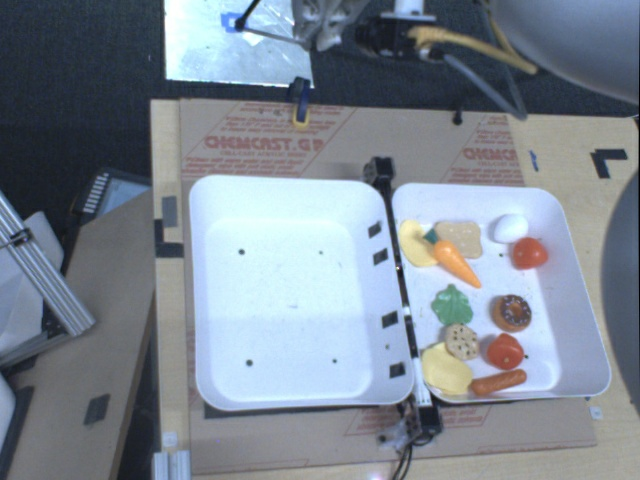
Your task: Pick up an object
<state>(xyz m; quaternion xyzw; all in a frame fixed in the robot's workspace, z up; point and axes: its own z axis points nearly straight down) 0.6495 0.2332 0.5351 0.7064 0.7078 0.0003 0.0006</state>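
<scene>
Two white bins are seen side by side on the bench; all the toy food is gathered in the right bin, while the left bin lies bare. The carrot is laid on a diagonal, long axis running far-left to near-right, leafy green end pointed far-left and overlapping a yellow piece. A cracker is touching it on the far side. The sausage is stretched almost left to right along the near rim, just beside the red pepper. An egg and a tomato are set at the far right, a doughnut near the middle. Open floor is left along the right wall. The gripper is hung beyond the far edge; its state cannot be told.
</scene>
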